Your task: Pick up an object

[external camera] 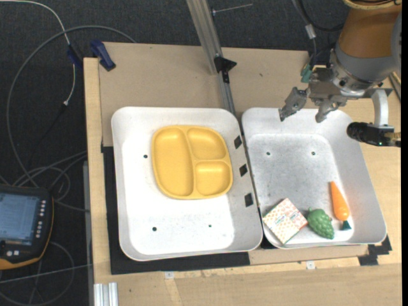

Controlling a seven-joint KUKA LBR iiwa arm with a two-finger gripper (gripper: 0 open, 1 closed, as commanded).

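Objects for picking lie well apart from the gripper (308, 109), at the opposite end of the right bin (299, 171): we see an orange carrot (339, 201), a green bumpy fruit (321, 223) just beside it, and a small patterned box (284, 220) touching the bin's rim. The gripper hovers above that bin's other edge, its two fingers spread with nothing between them. Across from the gripper, a yellow divided tray (192, 161) sits in the left bin (134, 215).
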